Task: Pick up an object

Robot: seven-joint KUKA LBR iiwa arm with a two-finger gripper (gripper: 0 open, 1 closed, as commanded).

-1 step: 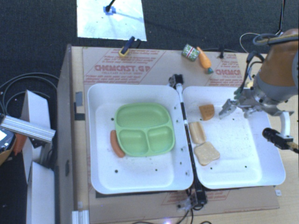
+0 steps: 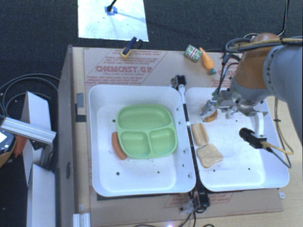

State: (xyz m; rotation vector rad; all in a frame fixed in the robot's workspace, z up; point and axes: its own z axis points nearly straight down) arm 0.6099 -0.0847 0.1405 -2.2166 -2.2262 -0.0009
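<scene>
While the pincer (image 2: 209,110) hangs low over the right bin (image 2: 246,176) near its far left corner, an orange-brown piece (image 2: 211,116) sits right at its fingertips; whether they grip it cannot be told. Two bread-like pieces (image 2: 199,134) (image 2: 209,155) lie along that bin's left edge. A green divided plate (image 2: 146,130) and a sausage (image 2: 118,146) occupy the left bin (image 2: 104,174).

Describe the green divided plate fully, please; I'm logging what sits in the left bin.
The green divided plate is pale green, plastic-looking, rounded-square, with three compartments: one wide along its far side, two smaller along its near side. All look bare. It lies flat, right way up, slightly turned, about mid-floor in the left bin. An orange sausage-shaped toy lies along its left edge, seemingly touching. The claw is over the other bin, away from it.
</scene>
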